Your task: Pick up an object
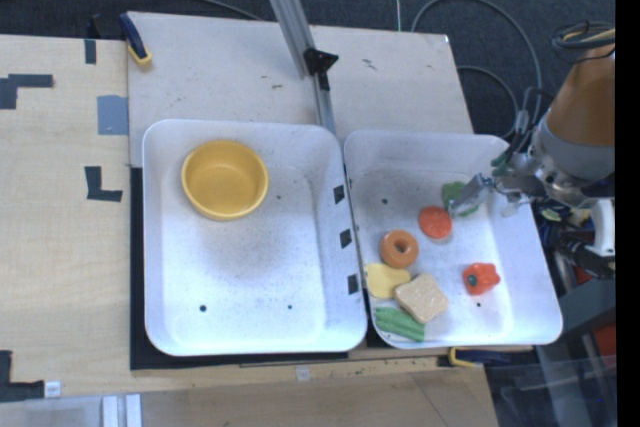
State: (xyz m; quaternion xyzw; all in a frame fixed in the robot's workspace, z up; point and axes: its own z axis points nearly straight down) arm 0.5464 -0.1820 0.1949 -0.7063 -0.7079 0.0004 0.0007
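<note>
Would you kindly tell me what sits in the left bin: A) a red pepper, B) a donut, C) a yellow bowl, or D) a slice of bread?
C: the yellow bowl sits alone in the upper-left part of the left bin, while the food items lie in the right bin.
</note>
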